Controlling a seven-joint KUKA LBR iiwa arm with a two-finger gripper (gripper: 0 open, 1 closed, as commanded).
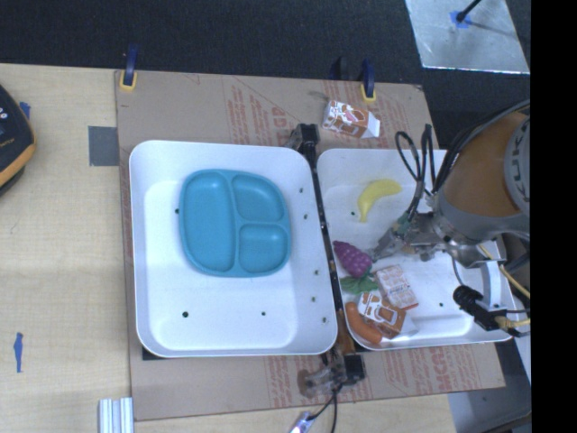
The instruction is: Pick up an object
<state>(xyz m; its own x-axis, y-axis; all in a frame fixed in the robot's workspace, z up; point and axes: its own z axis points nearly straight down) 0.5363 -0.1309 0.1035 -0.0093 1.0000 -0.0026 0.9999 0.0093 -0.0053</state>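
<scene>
The right bin (451, 327) holds a yellow banana (377, 195), a purple bunch of grapes (353, 258), a small green piece (359, 284), two red-and-white snack packets (393, 287) and an orange carrot-like piece (362, 330). My gripper (395, 240) hangs low over this bin's middle, just right of the grapes and below the banana. It points left toward the grapes, and nothing shows inside it. The grey arm with its orange band (482, 174) covers the bin's right side.
The left bin (153, 327) bears a blue divided plate (236, 222). Another snack packet (350, 120) lies on the cardboard behind the right bin. Black cables (413, 156) loop over the right bin's far edge. A yellow-black device (11, 138) sits at the far left.
</scene>
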